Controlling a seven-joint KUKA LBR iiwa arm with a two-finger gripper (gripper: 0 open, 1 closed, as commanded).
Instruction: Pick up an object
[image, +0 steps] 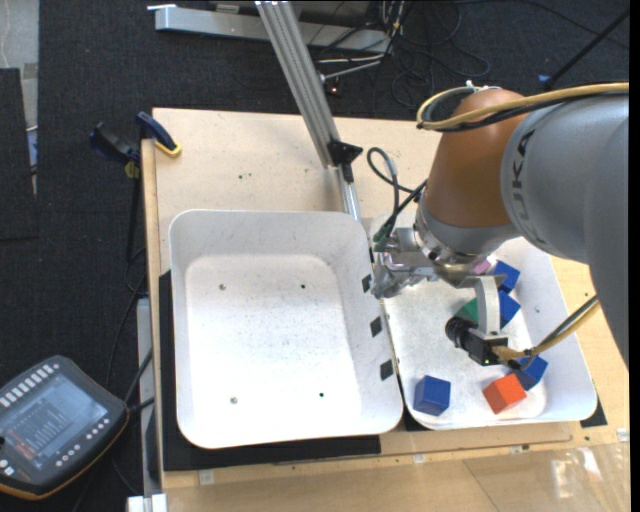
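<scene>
Plywood, pale and speckled, is being shown as the surface of the worktop, on which two shallow white bins are being carried side by side. The left bin is being marked by a scatter of dark specks. In the right bin a blue cube is being seen near the front rim, with an orange cube near it on the right and more blue blocks farther back, partly being hidden by the grey arm. The pincer is being held low at the right bin's left edge, close to the seam between the bins; whether it is spread or pressed together cannot be told. A blue and yellow clamp is being seen at the worktop's far left corner, and a slanted metal rail is crossing its back. Around it, dark carpeted floor is being shown, with cables at the back and a control pendant at the front left.
</scene>
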